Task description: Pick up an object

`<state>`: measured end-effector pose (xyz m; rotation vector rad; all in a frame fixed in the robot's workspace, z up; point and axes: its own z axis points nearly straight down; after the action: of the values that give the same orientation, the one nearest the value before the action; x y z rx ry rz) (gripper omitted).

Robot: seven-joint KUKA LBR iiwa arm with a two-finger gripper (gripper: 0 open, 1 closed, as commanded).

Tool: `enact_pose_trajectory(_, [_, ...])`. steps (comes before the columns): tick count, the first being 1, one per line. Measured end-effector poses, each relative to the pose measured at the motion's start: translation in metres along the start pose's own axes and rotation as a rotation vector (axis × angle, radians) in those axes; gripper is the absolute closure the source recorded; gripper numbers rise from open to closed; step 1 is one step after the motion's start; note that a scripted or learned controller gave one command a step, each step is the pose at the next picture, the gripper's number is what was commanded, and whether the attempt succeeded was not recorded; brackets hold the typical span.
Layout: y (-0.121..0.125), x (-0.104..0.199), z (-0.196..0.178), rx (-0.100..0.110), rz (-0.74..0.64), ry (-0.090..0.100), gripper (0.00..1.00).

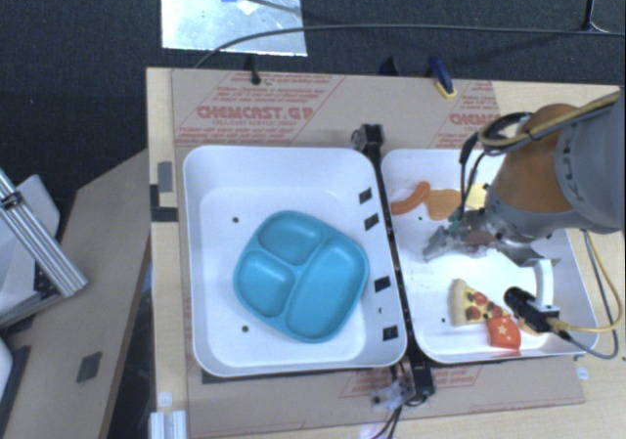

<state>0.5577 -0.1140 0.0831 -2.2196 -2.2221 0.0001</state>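
Grey arm low over the right bin (577, 325), gripper (452, 237) down near the bin floor; whether it's open or closed, I cannot tell. The orange sausage (411, 197) lies just up-left of it, long axis running left to right with a curve. The pizza slice (473, 303) lies below the gripper, well apart, pointing up-left. Count: two bins, one sausage, one pizza slice, one red piece (504, 331), one blue tray (300, 274) in the left bin (210, 261). Sausage looks like the nearer pick.
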Motion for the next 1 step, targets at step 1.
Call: enact_pose_trajectory(1, [0.0011,-0.0003,-0.0126,-0.004,0.000,-0.001,1.00])
